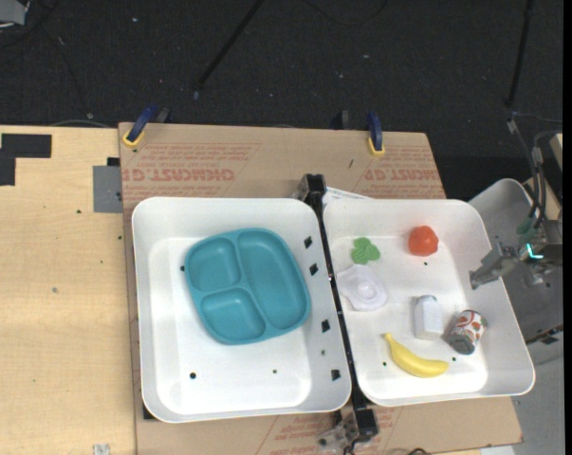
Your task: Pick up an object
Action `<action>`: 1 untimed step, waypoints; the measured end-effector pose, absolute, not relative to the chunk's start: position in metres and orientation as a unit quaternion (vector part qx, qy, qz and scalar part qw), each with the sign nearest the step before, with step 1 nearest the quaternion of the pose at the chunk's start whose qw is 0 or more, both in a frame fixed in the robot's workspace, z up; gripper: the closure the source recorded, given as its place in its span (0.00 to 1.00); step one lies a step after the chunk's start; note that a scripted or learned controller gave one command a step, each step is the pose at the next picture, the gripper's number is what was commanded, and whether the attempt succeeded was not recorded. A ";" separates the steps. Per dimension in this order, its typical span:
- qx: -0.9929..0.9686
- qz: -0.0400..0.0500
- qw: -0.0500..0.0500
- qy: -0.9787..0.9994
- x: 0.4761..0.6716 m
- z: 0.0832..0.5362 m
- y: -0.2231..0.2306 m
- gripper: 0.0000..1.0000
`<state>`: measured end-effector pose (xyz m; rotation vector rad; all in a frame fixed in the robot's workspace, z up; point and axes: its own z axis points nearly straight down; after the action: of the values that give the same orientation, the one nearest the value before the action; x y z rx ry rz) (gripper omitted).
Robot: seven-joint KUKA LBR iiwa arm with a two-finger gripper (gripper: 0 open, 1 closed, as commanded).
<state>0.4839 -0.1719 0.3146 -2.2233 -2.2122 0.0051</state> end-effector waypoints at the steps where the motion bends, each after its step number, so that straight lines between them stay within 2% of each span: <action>1: -0.709 0.002 0.003 -0.705 0.484 0.324 -0.172 1.00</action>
<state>0.4839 -0.1723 0.3245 -2.2234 -2.2120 0.0051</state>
